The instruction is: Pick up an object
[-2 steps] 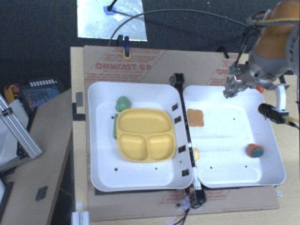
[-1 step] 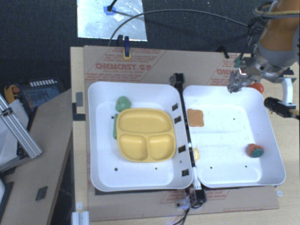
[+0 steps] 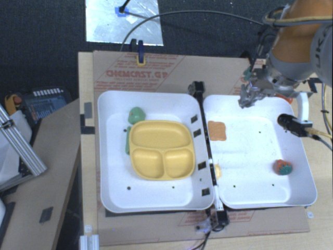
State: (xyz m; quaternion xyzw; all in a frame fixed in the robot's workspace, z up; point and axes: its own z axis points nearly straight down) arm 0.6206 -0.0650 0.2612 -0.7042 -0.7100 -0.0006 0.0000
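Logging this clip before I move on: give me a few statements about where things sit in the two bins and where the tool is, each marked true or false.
1. The yellow divided tray lies in the left bin. True.
2. The orange flat piece lies in the left bin. False: it lies in the right bin, near the divider.
3. A green object sits at the yellow tray's far left corner, partly under it. True.
4. The tool is over the left bin. False: it is over the far edge of the right bin.
5. The small red and green object is beside the yellow tray. False: it sits near the right bin's right side.
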